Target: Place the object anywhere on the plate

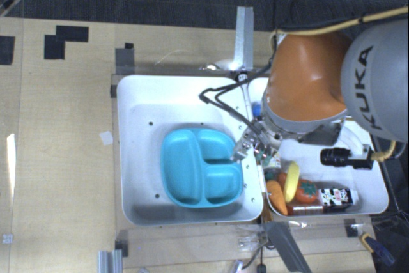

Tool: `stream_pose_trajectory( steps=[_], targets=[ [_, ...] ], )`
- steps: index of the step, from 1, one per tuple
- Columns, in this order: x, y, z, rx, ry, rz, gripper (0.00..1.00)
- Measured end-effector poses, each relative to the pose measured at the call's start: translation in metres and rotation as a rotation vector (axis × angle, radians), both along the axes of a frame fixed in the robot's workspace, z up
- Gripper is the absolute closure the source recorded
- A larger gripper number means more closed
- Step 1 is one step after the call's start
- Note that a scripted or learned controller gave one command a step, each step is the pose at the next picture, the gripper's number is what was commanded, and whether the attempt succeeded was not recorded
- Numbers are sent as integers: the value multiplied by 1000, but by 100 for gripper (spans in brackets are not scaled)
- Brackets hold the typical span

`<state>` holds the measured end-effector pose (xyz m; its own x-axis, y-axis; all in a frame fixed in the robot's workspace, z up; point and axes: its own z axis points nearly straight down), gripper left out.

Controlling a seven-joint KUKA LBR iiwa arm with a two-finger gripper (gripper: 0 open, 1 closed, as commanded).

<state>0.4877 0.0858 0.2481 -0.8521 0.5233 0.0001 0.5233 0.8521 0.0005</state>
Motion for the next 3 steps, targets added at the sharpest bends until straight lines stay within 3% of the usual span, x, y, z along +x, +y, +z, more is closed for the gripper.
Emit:
stream_pose_trajectory(
  steps=[1, 2, 3],
  targets=[
    [49, 29, -62, 1, 1, 210, 100],
    [-1, 78, -132, 1, 2, 494, 100],
    [-1, 111, -109, 1, 0, 559, 100]
  ],
)
